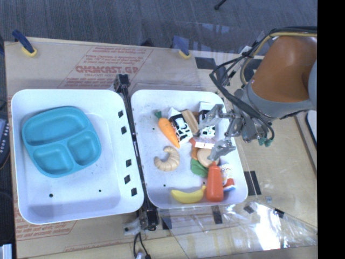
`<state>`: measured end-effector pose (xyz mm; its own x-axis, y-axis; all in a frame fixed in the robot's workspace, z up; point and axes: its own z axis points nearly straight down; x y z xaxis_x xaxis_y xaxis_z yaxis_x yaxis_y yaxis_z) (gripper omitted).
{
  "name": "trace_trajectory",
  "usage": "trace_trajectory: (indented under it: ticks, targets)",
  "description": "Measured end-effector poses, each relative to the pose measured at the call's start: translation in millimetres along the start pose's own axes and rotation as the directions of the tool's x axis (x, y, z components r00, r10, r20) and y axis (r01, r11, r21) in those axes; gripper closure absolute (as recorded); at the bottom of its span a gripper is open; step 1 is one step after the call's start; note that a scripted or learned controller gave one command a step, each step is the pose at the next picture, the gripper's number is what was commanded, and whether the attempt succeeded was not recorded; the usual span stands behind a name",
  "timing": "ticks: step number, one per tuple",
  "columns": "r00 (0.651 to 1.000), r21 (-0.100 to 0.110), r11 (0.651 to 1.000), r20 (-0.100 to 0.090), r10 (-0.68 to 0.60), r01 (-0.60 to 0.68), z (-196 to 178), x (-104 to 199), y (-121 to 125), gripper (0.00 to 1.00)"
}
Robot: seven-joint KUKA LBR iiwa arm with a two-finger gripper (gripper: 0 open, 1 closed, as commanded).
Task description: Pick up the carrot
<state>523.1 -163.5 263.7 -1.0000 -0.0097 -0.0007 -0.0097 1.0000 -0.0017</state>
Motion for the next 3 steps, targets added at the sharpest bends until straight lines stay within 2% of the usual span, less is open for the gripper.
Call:
trace_trajectory:
  ticks: [1,2,3]
  targets:
    - [1.0,-0.007,1.0,-0.011,-0.018,0.018,109,-11,52,0.0]
    - [0.999,-0.002,0.999,0.001,-0.038,0.038,171,-43,46,0.0]
    - [0.999,-0.002,0.999,0.002,-0.048,0.048,160,-45,49,1.0]
